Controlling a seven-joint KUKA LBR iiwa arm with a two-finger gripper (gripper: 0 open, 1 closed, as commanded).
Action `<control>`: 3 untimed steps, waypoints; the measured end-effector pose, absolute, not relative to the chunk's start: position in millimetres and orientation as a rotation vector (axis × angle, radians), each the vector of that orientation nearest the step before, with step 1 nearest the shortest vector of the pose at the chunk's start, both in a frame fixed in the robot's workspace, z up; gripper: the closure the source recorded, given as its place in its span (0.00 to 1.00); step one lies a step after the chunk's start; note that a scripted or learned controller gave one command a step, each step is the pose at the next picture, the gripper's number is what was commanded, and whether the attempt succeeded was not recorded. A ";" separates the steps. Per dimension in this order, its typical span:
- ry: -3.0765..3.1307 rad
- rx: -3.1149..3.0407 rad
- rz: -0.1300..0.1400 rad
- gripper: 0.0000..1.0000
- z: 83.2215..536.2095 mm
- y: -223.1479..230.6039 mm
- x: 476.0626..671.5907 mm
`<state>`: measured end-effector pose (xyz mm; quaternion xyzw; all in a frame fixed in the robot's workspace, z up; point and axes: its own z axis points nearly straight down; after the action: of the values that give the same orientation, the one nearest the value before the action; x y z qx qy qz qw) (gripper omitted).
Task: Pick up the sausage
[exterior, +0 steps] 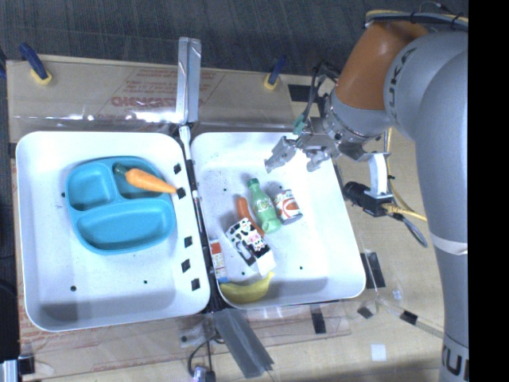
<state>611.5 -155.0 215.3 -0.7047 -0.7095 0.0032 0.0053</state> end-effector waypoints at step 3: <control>-2.232 -2.196 0.013 0.00 86.9 -91.5 615.0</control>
<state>615.0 -91.5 86.9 -0.7012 -0.7129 0.0041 0.0051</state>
